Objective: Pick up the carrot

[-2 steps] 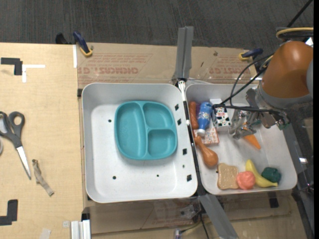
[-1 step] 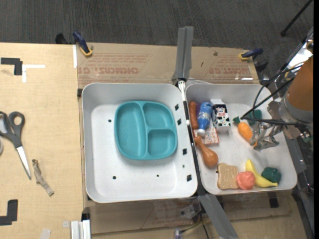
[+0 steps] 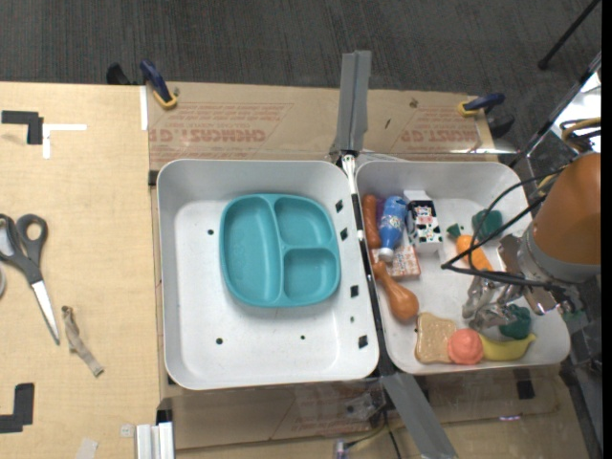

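The carrot (image 3: 474, 252) is a small orange piece with a dark green top (image 3: 488, 223), lying near the right wall of the right bin (image 3: 449, 182). Black cables and the arm cover part of it. My gripper (image 3: 489, 306) hangs low over the right bin's front right area, just in front of the carrot and above a yellow and green toy (image 3: 508, 340). Nothing can be seen held in it.
The right bin also holds a long orange sausage (image 3: 369, 218), a blue bottle (image 3: 391, 223), a cow-patterned box (image 3: 423, 220), a brown drumstick (image 3: 398, 295), toast (image 3: 433, 338) and a pink fruit (image 3: 466, 346). A teal divided plate (image 3: 280, 250) lies in the left bin. Scissors (image 3: 29, 261) rest on the bench.
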Tool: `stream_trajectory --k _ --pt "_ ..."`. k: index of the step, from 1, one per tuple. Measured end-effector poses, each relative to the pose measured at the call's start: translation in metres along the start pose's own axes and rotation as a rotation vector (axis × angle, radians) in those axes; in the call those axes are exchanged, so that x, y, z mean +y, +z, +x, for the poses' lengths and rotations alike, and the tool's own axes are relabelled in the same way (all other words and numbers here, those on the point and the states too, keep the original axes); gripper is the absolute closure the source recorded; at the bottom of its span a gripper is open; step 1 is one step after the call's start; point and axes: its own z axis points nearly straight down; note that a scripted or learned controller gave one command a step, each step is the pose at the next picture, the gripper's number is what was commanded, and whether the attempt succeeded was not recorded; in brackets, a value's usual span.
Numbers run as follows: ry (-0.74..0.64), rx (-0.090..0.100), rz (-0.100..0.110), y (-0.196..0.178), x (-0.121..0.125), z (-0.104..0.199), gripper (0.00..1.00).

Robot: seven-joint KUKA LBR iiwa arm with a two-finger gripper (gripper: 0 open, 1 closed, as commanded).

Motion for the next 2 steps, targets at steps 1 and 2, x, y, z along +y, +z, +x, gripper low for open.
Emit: stream_trajectory --k 1,2 --pt "0.000 -0.002 0.001 0.000 0.000 -0.001 0.00" --pt "-0.112 -0.007 0.003 -0.002 -0.013 0.007 0.00"
